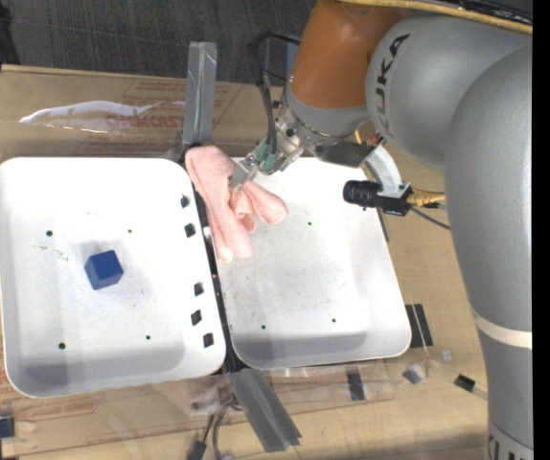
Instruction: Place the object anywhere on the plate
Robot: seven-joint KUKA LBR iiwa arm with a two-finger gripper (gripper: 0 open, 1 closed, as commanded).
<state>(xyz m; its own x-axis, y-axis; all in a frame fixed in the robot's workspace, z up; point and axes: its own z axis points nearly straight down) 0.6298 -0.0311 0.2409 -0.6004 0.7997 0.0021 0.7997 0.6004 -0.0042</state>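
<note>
The gripper (253, 172) sits low over the far left corner of the right bin (371, 338), its fingers drawn in on a bunched fold of the pink cloth (225, 199). The cloth shows between the fingertips, so they have hold of it; only a narrow gap can be made out between them. From that pinch the cloth hangs and spreads two ways: a short lobe lies on the right bin's floor just beside the fingers, and a longer strip runs along the right bin's left wall, draped partly over the rim where the two bins meet.

Above the fingers the wrist slants up and away toward the right bin's far edge, passing into the orange band (337, 51) and then the thick grey arm (467, 113), which curves over the right bin's right side. A black cable fitting (376, 195) juts out over the right bin's far right part, apart from the cloth.

Left of the right bin, in the left bin (26, 372), a small blue cube (103, 268) rests on the floor, well apart from the cloth and the fingers.
</note>
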